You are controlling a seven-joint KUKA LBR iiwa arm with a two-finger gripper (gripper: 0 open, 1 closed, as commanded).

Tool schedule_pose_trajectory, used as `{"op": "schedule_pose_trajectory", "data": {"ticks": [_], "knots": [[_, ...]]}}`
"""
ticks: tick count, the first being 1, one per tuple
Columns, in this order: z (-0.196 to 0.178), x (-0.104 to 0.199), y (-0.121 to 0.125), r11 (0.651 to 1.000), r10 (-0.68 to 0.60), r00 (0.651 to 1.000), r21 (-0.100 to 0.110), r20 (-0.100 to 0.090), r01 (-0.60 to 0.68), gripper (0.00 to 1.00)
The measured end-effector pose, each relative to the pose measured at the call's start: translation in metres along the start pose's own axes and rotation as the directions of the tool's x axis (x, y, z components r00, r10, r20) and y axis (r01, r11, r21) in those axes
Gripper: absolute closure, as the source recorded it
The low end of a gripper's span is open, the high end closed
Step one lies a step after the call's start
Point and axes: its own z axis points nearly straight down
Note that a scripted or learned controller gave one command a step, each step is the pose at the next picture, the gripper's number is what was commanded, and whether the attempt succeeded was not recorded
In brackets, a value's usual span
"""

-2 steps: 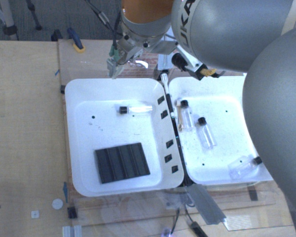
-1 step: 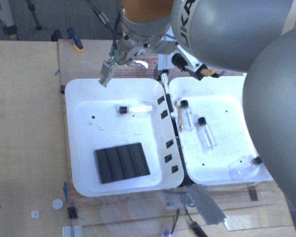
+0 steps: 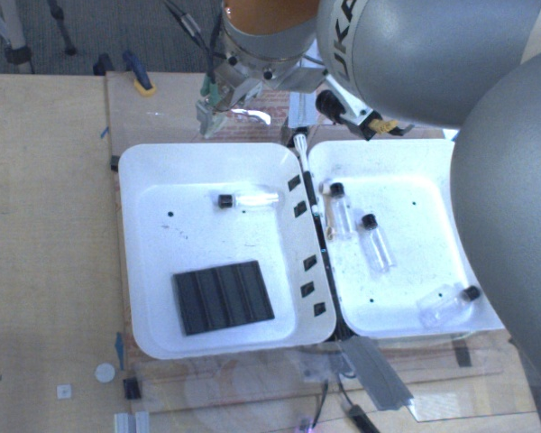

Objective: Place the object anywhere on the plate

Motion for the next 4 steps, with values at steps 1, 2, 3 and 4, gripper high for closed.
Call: {"op": "schedule_pose_trajectory", "data": {"ticks": [1,2,3,4], "knots": [[0.064,-0.001,-0.003,0.995,-0.100,0.995,0.022,-0.015,0.100,1.00],[0.063,-0.001,-0.003,0.995,-0.100,0.995,0.021,-0.014,0.100,0.00],[0.052,-0.001,-0.002,0.995,-0.100,0.995,0.016,-0.013,0.100,1.00],[0.052,-0.001,-0.002,0.995,-0.100,0.995,0.017,-0.013,0.100,0.00]]}}
